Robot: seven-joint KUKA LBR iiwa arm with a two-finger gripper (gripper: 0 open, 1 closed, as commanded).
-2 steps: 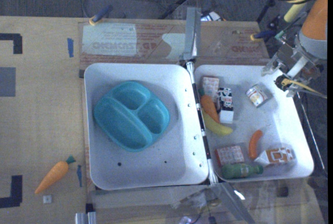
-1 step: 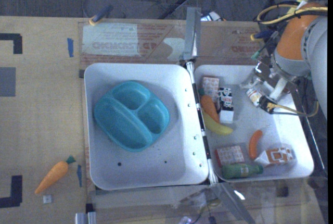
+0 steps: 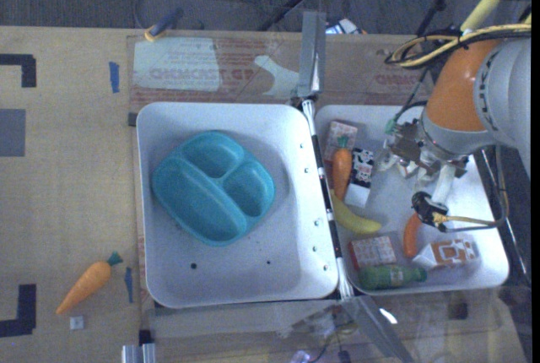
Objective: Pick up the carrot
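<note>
A: Right bin (image 3: 494,268), open room?
B: Crowded along the left wall and front edge. Carrot (image 3: 341,170) upright against the left wall, near the back corner; small black-and-white carton (image 3: 362,168) just beside it. Banana (image 3: 356,220) below, also at the left wall. Snack box (image 3: 374,251) and green bottle (image 3: 391,275) along the front edge, juice carton (image 3: 456,252) toward the front right corner, small orange piece (image 3: 411,235) between. Middle floor bare.
A: Gripper (image 3: 424,170)?
B: Over the bin's back half, right of centre. Fingers not resolvable; open or closed, cannot tell. Nothing seen held.
A: Carrot relative to gripper?
B: Left of it, apart, carton between. Second carrot (image 3: 84,285) on the bench, near its front left corner.
A: Left bin (image 3: 160,268)?
B: Teal divided plate (image 3: 213,186), centre-left.
</note>
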